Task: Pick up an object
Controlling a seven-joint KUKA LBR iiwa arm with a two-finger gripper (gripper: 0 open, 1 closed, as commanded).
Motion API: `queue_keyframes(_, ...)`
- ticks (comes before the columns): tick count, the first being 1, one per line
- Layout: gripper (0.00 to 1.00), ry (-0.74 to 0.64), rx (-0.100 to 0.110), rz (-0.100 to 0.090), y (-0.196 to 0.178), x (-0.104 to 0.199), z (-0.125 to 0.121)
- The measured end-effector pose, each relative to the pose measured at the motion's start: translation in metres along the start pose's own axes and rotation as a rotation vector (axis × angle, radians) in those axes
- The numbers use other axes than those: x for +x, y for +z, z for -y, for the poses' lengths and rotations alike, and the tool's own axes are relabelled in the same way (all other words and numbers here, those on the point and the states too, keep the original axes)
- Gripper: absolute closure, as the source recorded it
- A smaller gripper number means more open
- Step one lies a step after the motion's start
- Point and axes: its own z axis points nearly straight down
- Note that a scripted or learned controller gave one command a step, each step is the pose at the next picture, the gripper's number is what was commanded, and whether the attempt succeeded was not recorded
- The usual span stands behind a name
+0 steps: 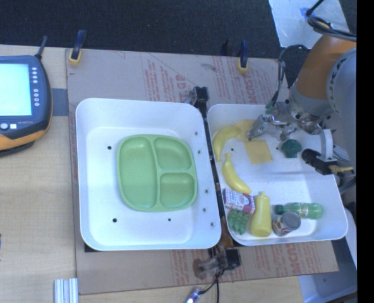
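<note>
Bananas [228,156] lie in right bin [329,232] on, seemingly, cardboard-covered bench [143,74].

A robot lab: clamped cardboard bench [143,74], teach pendant [13,103], two white bins [92,169].

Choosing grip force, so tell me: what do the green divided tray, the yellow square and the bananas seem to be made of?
The green divided tray looks like moulded plastic, matte and uniformly coloured. The yellow square appears thin, flat and dull, perhaps foam or soft plastic; the look leaves it open. The bananas look like smooth, evenly yellow plastic, probably toy fruit.
</note>
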Motion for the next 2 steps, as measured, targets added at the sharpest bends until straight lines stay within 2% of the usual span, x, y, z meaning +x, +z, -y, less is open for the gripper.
queue_keyframes(1,0.00,0.001,0.002,0.001,0.000,0.012,0.023)
queue_keyframes(2,1.00,0.000,0.004,0.001,-0.010,0.011,0.023)
